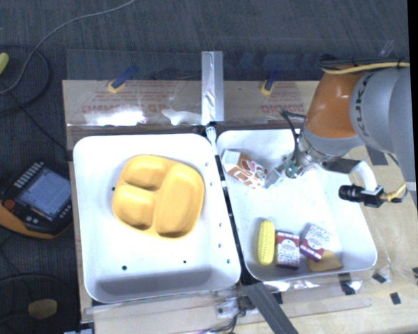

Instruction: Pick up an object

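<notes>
The gripper (285, 171) hangs over the right bin (351, 222) beside a small carton (244, 169).

Place: a robotics lab or test cell, not a home or shop.
Landmark: two shallow white bins (85, 204) sat side by side on a bench.
Bench top: a cardboard-coloured sheet under clear plastic (157, 106) lay behind the bins, held by blue and yellow clamps (122, 78).
Robot: a grey industrial arm with an orange band (332, 107) reached over the right bin.
Controller: a handheld pendant with a screen (32, 200) lay on dark carpet left of the bins.
Cabling: loose wires (69, 27) trailed over the carpet behind and left of the bins.
Fixture: a metal strip (212, 86) stood upright behind the bins.
</notes>
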Robot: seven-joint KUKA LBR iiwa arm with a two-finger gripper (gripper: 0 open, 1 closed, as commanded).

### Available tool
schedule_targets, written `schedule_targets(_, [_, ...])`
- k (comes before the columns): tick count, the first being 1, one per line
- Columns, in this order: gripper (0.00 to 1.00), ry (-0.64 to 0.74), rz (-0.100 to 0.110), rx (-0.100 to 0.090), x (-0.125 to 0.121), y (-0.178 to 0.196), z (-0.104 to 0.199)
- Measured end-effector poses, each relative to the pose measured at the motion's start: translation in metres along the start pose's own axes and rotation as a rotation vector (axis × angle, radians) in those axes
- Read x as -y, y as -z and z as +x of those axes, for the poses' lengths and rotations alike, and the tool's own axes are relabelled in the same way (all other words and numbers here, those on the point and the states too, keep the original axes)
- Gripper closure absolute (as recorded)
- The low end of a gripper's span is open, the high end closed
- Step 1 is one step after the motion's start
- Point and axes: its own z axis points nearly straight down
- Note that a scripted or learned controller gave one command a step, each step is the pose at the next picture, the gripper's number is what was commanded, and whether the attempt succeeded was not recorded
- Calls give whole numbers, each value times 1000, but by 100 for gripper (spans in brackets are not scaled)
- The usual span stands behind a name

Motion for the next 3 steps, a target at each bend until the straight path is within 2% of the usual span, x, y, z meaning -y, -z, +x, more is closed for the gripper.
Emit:
schedule_targets(1, [100,224,0,-2,0,11,40])
schedule_targets(2, [100,-13,-1,-2,-49,81,74])
schedule_targets(3, [100,-210,1,0,-88,81,86])
